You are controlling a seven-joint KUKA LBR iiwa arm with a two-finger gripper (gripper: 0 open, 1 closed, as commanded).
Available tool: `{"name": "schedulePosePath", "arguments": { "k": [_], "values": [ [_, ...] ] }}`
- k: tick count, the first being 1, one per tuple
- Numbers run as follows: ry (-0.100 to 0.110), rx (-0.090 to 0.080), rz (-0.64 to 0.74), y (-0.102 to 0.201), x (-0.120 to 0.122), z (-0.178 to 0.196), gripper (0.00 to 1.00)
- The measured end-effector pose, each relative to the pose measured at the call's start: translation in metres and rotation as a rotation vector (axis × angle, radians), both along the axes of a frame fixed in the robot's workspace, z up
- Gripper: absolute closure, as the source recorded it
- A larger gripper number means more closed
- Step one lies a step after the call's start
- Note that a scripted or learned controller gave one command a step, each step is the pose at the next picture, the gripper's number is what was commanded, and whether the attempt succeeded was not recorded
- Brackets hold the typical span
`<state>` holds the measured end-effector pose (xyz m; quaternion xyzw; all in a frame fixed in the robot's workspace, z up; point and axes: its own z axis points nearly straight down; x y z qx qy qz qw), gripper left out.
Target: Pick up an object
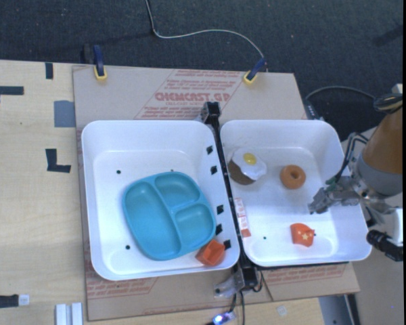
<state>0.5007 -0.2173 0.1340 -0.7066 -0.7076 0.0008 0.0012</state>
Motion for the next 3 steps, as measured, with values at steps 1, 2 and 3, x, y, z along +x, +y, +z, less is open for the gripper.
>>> {"name": "schedulePosePath", "arguments": {
  "k": [1, 2, 3],
  "values": [
    [-0.006, -0.002, 0.0, -0.001, 0.007, 0.044, 1.0],
    [-0.007, -0.003, 0.0, -0.001, 0.008, 0.09, 1.0],
    [-0.003, 0.002, 0.006, 0.063, 0.017, 0.09, 1.0]
  ]
}}
